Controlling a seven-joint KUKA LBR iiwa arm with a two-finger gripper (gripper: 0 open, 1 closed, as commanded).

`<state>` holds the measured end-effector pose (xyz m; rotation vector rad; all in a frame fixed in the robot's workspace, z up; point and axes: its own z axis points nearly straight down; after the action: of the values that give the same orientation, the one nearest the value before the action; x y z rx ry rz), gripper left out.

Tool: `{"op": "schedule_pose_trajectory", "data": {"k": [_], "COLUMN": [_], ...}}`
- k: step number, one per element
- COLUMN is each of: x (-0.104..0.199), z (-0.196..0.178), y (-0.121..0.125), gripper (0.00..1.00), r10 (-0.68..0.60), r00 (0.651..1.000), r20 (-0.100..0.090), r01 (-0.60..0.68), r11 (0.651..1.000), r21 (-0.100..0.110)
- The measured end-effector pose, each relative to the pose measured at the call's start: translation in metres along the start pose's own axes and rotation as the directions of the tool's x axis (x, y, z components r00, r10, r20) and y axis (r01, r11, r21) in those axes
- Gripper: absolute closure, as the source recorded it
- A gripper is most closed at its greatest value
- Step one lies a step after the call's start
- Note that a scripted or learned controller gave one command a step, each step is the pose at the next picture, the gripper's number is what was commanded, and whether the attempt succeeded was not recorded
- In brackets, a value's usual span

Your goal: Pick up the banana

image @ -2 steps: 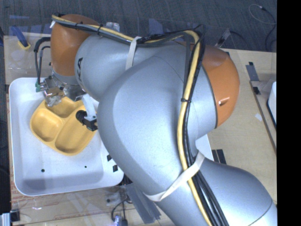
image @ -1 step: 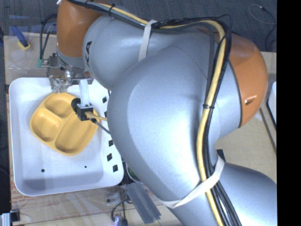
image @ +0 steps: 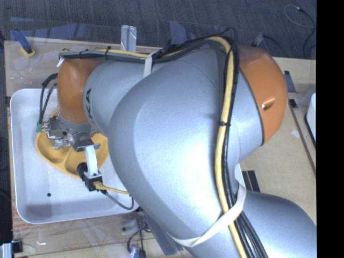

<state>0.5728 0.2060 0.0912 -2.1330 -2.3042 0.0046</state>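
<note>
No legible text, labels or numbers anywhere (arm markings too blurred)

The scene is lit evenly from above, moderately bright. Broad soft highlights are spread across the grey arm shell, without harsh glare. A dim shadow is cast on the white bin floor beneath the arm. Mild softness and noise are seen throughout; the dark floor beyond is underexposed.
</note>
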Motion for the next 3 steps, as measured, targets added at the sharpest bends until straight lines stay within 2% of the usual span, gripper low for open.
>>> {"op": "schedule_pose_trajectory", "data": {"k": [1,2,3], "x": [-0.001,0.01,0.016], "z": [-0.06,-0.1,-0.061], "y": [-0.004,0.023,-0.071], "gripper": [1.0,1.0,1.0], "r10": [0.653,0.813,0.92], "r00": [0.757,0.582,0.391], "r20": [0.001,-0.001,0.001], "r01": [-0.653,-0.813,-0.92], "r11": [0.757,0.582,0.391], "r21": [0.002,0.0,0.001]}}
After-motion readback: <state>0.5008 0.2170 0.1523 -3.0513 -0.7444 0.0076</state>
